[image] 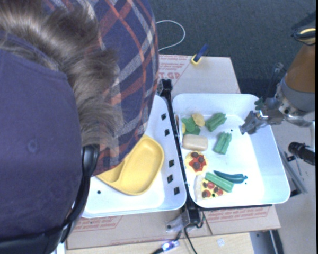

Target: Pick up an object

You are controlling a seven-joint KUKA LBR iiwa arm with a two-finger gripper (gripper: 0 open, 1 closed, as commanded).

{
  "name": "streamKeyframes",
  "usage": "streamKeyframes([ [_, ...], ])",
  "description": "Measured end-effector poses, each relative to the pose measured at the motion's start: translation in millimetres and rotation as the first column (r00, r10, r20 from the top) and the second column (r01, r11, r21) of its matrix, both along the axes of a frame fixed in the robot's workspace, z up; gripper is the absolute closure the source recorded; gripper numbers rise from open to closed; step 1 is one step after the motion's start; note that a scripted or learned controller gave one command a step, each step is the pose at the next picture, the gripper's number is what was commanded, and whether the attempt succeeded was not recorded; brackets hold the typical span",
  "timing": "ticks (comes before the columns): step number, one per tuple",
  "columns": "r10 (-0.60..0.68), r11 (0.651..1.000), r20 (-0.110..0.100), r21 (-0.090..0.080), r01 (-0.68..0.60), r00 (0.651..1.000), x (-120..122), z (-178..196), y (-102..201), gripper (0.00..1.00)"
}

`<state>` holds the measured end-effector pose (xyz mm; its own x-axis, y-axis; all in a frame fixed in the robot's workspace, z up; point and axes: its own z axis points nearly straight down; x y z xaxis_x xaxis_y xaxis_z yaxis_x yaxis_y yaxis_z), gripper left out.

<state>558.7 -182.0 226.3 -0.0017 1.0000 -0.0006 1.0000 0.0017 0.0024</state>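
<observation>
The right bin (265, 157) holds several toy foods: a yellow lemon (198, 119), a green vegetable (216, 121), a small green bottle (222, 142), a beige block (195, 142), a red-topped round piece (196, 162), a teal pepper (231, 176), a green pod (218, 182) and a pizza slice (205, 190). My gripper (250, 124) hangs over the bin's upper right part, right of the green bottle and apart from every toy. Nothing shows in its grasp.
A person's head (53, 41) in a plaid shirt (132, 46) and dark blue shoulder (26, 152) covers the view's left and most of the left bin (153, 200). A yellow bowl (137, 165) lies in that bin. A blue-yellow tool (199, 54) lies on the cardboard behind.
</observation>
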Motion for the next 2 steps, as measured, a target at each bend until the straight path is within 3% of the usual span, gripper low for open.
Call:
streamKeyframes([
  [2,0.005,1.000,-0.005,0.003,-0.005,1.000,-7.7,-12.7,109.9,1.00],
])
